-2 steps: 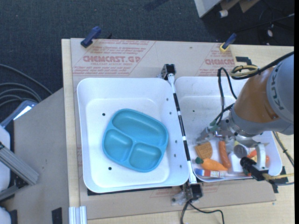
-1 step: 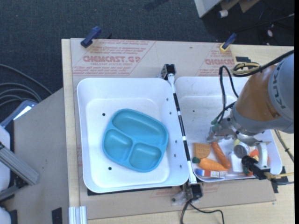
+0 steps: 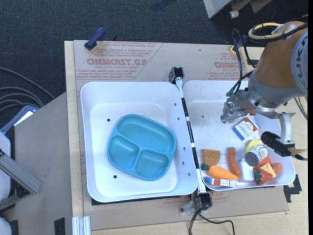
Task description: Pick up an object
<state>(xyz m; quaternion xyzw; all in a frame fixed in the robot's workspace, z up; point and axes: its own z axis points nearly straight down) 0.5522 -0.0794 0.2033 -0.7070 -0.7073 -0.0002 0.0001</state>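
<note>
Toy food is heaped at the near end of the right bin (image 3: 195, 94): a carrot (image 3: 222, 172), a toothpaste-like tube (image 3: 220, 182), a cracker (image 3: 211, 156), a sausage (image 3: 234, 161), a small can (image 3: 255, 156) and red pieces (image 3: 265, 172). A small white carton (image 3: 246, 128) lies farther in, just beside the claw (image 3: 232, 112), on the side toward the heap. Whether the claw is apart or together cannot be told. The carton is judged the closest target. A blue divided plate (image 3: 142, 147) is seen in the left bin (image 3: 93, 131). Both bins rest on the table (image 3: 122, 62).
</note>
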